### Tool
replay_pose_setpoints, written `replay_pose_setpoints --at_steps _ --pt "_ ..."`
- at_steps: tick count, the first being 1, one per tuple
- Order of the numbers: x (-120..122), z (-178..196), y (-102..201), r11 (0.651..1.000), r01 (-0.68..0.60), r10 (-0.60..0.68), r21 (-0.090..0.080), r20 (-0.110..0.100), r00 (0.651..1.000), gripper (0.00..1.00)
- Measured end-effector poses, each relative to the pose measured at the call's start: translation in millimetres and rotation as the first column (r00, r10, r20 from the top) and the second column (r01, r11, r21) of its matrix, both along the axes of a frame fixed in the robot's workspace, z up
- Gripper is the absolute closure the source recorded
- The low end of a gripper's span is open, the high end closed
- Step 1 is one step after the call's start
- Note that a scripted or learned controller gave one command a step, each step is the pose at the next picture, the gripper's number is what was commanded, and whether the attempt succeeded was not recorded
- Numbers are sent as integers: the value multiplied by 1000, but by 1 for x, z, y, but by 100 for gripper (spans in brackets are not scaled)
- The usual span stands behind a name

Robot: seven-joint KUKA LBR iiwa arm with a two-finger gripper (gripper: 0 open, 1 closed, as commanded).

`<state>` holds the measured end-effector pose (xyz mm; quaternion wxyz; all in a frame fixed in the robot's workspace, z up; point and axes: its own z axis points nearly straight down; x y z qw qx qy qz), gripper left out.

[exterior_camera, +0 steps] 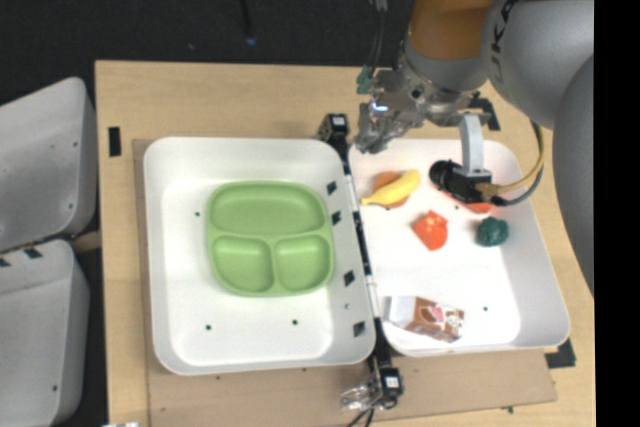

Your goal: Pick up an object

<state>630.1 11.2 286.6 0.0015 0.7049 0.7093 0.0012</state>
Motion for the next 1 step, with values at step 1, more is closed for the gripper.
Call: replay_pose_setpoints --at_steps 1 --pt "3 -20 57 1000 0 0 0 -5 1000 100"
